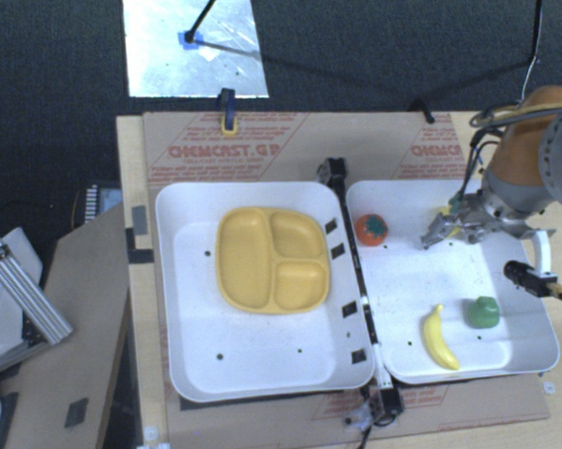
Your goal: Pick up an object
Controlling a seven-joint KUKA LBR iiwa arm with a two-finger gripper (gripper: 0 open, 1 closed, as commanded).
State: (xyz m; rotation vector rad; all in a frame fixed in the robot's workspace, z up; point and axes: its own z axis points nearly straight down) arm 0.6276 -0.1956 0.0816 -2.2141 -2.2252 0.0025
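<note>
Two shallow white bins sit side by side on the worktop [286, 134]. The left bin [186, 299] carries a yellow divided plate [269, 259] near its centre. The right bin [527, 342] holds three small things: a red tomato [371, 227] at about ten o'clock, a yellow banana [439, 336] at about six o'clock, and a green pepper [482, 312] at about four o'clock — just beside the banana, not touching it. The arm [531, 163] reaches in from three o'clock, and its hand [447, 227] hangs over the bin's upper part at about twelve o'clock, well apart from the banana and pepper, with the tomato off toward nine o'clock of it. Whether the hand is spread or pressed together cannot be made out — nothing shows between its fingers.
</note>
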